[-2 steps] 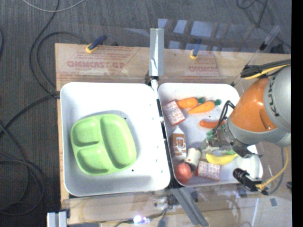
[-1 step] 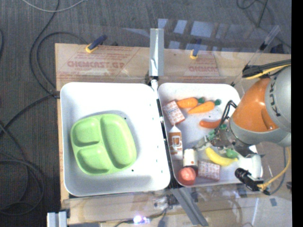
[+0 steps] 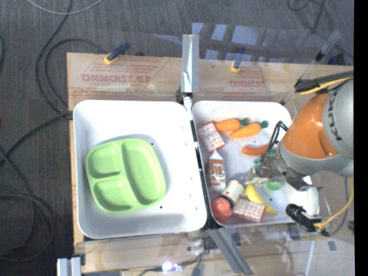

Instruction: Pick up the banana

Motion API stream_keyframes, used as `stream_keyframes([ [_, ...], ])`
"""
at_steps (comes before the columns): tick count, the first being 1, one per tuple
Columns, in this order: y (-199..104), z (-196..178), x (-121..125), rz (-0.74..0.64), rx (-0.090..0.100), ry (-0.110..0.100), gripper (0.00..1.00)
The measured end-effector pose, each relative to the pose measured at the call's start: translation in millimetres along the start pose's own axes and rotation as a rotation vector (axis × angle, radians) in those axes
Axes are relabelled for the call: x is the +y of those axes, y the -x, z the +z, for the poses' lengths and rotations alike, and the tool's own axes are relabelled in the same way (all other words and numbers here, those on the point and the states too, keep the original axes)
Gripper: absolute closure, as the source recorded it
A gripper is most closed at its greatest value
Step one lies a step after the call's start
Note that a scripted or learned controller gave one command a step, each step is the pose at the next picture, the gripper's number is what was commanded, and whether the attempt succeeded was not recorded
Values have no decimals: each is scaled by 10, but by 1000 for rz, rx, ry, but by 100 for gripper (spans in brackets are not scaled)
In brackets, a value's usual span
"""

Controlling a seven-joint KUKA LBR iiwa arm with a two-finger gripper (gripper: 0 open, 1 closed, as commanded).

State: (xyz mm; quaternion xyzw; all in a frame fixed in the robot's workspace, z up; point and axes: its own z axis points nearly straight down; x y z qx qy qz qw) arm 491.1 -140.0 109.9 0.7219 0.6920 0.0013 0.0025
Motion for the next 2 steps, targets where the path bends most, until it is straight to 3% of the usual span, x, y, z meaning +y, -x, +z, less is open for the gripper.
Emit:
stream_keyframes([
  [1, -524, -707, 430, 435, -4, -14, 100],
  [2, -525, -706, 429, 435, -4, -14, 0],
])
